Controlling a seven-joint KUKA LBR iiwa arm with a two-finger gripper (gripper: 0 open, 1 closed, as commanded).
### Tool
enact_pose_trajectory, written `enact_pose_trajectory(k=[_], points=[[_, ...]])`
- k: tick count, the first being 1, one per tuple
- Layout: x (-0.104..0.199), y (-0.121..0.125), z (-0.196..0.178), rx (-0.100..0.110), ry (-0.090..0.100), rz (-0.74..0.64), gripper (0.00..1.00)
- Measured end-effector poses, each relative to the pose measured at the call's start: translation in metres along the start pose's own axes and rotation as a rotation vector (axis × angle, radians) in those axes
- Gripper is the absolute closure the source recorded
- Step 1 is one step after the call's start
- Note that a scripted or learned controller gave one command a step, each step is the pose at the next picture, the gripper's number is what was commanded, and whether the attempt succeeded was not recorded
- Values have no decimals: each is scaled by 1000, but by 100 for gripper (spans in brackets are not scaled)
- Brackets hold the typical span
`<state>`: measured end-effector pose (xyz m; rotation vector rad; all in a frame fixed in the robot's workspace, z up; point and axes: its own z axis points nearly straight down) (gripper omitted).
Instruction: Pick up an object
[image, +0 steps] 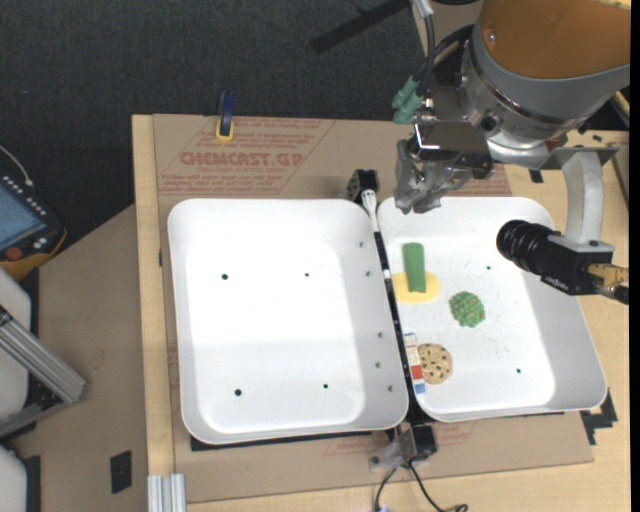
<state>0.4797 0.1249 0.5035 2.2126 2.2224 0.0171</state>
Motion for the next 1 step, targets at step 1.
enact_pose_trajectory(k=[1], points=[[34,0,-34,6,-1,0,100]])
